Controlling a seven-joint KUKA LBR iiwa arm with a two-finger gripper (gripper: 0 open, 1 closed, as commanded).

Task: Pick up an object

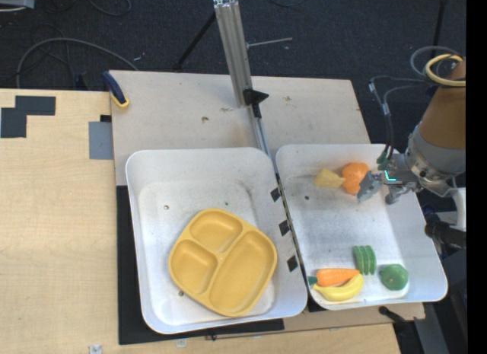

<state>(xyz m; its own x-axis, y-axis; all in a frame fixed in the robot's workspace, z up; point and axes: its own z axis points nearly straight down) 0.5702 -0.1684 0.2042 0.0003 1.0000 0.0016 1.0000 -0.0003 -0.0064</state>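
In the right bin, an orange ball-shaped fruit lies near the far wall with a pale yellow wedge touching its left side. My gripper hovers just right of the orange, open, with nothing between its fingers. Its left finger is close to the orange's right edge. At the bin's near edge lie a green ridged piece, a round green fruit, an orange carrot and a yellow banana.
The left bin holds a yellow divided plate. A metal post rises behind the bins. The arm's orange band sits above the right bin's far right corner. A wooden bench surface lies to the left.
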